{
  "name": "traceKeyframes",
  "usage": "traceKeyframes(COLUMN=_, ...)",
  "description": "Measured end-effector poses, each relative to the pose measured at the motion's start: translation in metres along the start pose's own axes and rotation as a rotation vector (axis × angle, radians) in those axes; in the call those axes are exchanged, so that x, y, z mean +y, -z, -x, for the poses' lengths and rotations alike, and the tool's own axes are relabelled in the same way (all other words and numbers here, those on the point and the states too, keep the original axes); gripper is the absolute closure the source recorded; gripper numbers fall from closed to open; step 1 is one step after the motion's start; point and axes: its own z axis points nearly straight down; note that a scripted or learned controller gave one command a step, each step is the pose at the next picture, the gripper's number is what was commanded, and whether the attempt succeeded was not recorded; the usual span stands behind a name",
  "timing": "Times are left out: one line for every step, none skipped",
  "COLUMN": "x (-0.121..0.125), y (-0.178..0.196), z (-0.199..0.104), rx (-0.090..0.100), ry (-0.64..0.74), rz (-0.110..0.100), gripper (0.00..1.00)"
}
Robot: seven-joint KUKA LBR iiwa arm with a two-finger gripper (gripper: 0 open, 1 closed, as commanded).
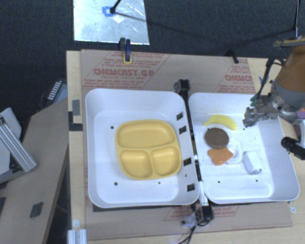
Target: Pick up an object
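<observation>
On the table (76,136) sit two shallow white bins side by side. The left bin (99,116) holds one yellow tray (145,149) with three compartments: one long one across the top and two smaller ones below it. The tray lies flat near the middle of that bin.

The right bin (274,182) holds four small things, clustered toward its left half. One yellow banana (221,121) lies nearest the far wall. Just below it is one brown round disc (216,137). Touching the disc's lower edge is one orange piece (221,156), which rests partly on something pale. To the right of that, slightly apart, lies one white block (252,162), tilted.

The gripper (250,117) hangs over the right bin's upper right part, just right of the banana; nothing shows between its tips, and whether it is apart or together I cannot tell.
</observation>
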Motion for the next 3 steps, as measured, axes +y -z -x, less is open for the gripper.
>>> traceKeyframes(x=0.002, y=0.064, z=0.004, rx=-0.001, ry=0.0, rz=0.002, gripper=1.0)
traceKeyframes(x=0.004, y=0.105, z=0.004, rx=-0.001, ry=0.001, rz=0.002, gripper=1.0)
traceKeyframes(x=-0.006, y=0.086, z=-0.052, rx=0.003, ry=0.005, rz=-0.006, gripper=1.0)
